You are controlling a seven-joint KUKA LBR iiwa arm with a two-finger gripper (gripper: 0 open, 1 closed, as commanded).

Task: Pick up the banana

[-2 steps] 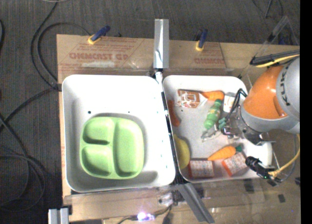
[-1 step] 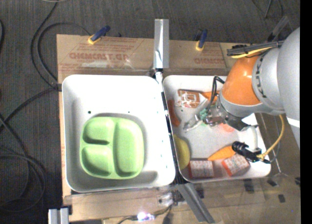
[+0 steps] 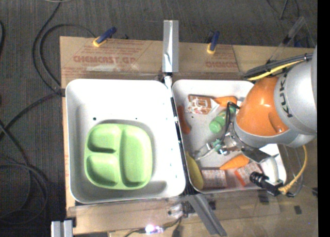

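— What's under the counter [image 3: 149,55]?
— Dark grey carpet [image 3: 31,153], with black and pale cables [image 3: 44,40] trailing over it.
— And the counter top?
— Brown cardboard with red print, held by a blue clamp [image 3: 104,36] and a yellow one [image 3: 212,43] at the far edge.
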